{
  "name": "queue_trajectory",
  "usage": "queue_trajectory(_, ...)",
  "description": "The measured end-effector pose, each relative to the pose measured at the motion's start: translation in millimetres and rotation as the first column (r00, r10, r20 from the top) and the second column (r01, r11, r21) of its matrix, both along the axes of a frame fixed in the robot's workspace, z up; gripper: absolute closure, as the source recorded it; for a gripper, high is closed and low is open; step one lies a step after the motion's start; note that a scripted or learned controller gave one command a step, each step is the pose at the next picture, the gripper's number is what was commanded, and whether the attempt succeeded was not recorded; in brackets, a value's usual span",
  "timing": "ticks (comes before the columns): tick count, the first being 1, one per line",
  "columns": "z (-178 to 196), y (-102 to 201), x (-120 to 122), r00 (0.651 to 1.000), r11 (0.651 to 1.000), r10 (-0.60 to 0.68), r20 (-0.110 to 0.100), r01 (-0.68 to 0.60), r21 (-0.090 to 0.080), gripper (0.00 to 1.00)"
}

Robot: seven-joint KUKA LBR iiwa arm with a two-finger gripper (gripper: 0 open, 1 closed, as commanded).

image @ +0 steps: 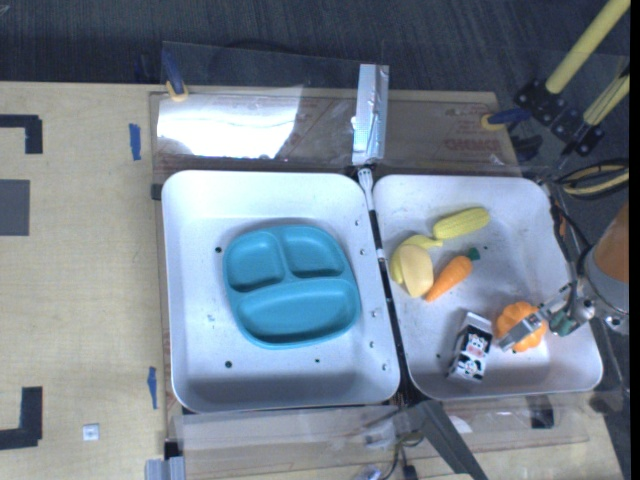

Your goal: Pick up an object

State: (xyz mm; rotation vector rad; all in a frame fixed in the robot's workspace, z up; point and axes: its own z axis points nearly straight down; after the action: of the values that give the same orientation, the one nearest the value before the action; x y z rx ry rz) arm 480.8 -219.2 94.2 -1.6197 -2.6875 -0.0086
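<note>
The gripper (545,323) sits low over the right bin (520,200), near that bin's right wall, with its small fingers pointing left toward an orange toy fruit (519,323). The fingertips reach the fruit's right side and seem to touch it, but the view is too small and blurred there to tell whether the fingers are spread or closed, or whether the fruit lies between them. The fruit rests on the bin floor in the lower right part of the bin.

Just left of the fruit lies a small black-and-white carton (471,350), tilted, close to the bin's front wall. Further up and left, a toy carrot (449,276) lies at a slant, its green top pointing up and right. Its thick end touches a pale yellow toy fruit (411,265), perhaps a lemon or pear. Above these, a yellow toy corn cob (459,222) lies almost level, its left end near the yellow fruit.

Behind the gripper, the arm (612,268) comes in from the right edge, with a patch of its orange band showing above the wrist.

The left bin (190,268) stands side by side with the right one, their walls touching in the middle. It holds a blue divided plate (291,283) with three compartments, lying flat near the centre. Both bins rest on a wooden bench (70,268), and a sheet of clear plastic (230,118) lies behind the left bin.
</note>
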Motion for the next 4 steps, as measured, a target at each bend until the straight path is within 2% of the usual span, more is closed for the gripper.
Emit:
queue_trajectory(1,7,9,5,1.000,1.000,-0.013,0.004,0.013,-0.007,0.00)
queue_trajectory(2,52,63,97,0.982,0.982,0.187,0.008,-0.187,-0.009,0.00)
queue_trajectory(3,-7,89,109,0.961,0.961,0.275,0.006,-0.275,-0.009,0.00)
queue_trajectory(4,34,107,111,0.849,0.849,0.529,0.007,-0.529,-0.012,0.00)
